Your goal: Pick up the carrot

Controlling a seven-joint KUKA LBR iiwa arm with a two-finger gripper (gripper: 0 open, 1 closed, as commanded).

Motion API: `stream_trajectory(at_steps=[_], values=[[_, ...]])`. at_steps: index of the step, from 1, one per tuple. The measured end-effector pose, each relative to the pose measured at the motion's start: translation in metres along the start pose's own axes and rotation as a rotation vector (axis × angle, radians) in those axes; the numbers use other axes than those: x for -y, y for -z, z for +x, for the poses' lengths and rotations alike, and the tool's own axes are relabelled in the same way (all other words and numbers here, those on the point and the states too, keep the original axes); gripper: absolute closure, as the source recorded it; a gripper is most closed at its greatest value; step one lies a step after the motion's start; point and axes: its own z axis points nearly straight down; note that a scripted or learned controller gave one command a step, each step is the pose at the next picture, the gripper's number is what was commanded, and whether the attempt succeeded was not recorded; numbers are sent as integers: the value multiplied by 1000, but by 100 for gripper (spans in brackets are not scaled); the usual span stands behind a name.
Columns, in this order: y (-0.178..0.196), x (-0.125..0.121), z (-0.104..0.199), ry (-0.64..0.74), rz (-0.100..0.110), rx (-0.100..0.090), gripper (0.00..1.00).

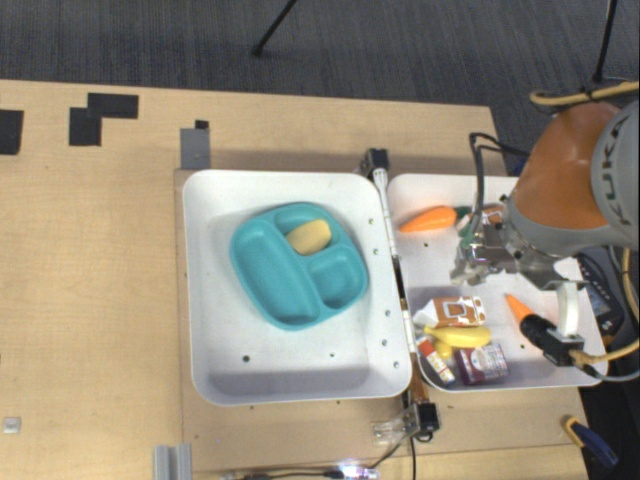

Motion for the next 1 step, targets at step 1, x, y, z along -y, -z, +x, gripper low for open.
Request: stream_trajectory(at_steps=[1], values=[[-3, -57, 51, -334, 7, 2, 100]])
